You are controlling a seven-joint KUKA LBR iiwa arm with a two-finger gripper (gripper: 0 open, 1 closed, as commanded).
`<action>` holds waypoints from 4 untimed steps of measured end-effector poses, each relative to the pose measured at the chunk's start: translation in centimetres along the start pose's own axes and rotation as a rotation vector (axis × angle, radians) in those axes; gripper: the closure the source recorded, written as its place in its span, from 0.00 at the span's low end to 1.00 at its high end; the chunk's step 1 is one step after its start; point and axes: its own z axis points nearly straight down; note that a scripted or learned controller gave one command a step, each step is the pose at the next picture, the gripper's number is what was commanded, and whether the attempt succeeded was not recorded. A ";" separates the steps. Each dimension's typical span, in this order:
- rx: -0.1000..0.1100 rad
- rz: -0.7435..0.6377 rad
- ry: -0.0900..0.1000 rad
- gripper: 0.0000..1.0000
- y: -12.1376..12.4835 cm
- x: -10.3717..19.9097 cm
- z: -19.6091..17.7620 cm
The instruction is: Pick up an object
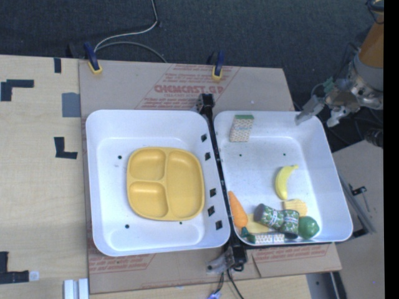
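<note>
Above the right bin's (324, 167) far right corner, the gripper (319, 115) hangs with fingers spread apart, gripping nothing. Along that bin's near edge cluster a carrot (237, 209), a green ball (308, 227) and a dark packet (278, 217), a banana (285, 180) lying nearer its middle. Over at its far left corner sits a sponge (242, 128).

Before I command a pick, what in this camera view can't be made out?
- Gripper: blurred at the right bin's far corner; finger state unreadable.
- Arm: cut off by the frame's right edge.
- Yellow piece: partly hidden behind the dark packet; identity unclear.
- Printed label under the packet: too small to read.
</note>
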 end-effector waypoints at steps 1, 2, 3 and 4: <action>0.004 0.000 0.002 0.00 0.6 3.3 14.9; -0.005 0.000 -0.002 0.00 -4.9 2.6 16.3; -0.006 0.001 -0.002 0.00 -10.4 6.3 16.3; -0.009 0.001 -0.002 1.00 -10.3 6.3 15.2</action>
